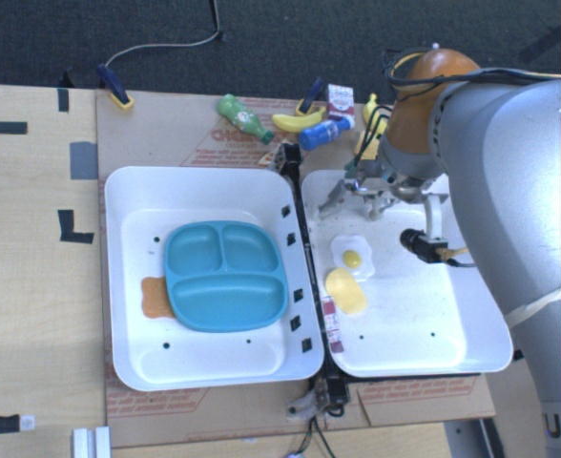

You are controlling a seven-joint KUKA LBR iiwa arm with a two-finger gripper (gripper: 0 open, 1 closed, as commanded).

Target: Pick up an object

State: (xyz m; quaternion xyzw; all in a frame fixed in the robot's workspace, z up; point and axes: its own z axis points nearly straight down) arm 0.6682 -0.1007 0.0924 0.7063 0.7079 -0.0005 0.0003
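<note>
Jaws' state can't tell; gripper (368, 198) sits at 12 o'clock in rt bin (452, 346), w/ fried egg (352, 257) & yellow piece (345, 291) near at 6.

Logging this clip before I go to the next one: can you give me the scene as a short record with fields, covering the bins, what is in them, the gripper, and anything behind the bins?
left bin: blue divided plate, orange flat piece poking out at its left edge
right bin: fried egg toy, yellow lump just below it
gripper: over the right bin's upper part, above the egg; nothing seen between the fingers
behind the bins: green bottle, banana, blue bottle, small carton
task state: no object lifted yet
</note>
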